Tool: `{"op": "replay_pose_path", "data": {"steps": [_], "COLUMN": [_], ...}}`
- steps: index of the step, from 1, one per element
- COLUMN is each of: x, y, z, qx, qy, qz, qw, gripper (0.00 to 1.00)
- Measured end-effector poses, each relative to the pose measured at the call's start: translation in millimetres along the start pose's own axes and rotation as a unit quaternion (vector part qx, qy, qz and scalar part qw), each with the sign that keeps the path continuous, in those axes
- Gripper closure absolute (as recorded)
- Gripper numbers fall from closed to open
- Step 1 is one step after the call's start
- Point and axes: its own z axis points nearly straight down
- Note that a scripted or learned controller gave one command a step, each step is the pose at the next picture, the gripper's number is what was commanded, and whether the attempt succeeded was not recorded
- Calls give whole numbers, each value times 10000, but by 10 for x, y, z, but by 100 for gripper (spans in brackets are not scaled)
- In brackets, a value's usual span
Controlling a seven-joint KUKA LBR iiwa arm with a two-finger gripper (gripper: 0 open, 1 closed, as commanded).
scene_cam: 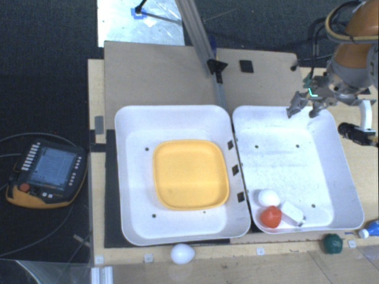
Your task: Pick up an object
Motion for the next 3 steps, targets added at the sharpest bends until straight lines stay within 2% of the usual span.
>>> {"op": "replay_pose_path", "data": {"steps": [1,3], "x": [0,27], "y": [0,29], "z": [0,1127], "qx": [-1,17], "qy": [0,2], "qz": [0,-2], "qw": [10000,10000], "gripper": [0,0]}}
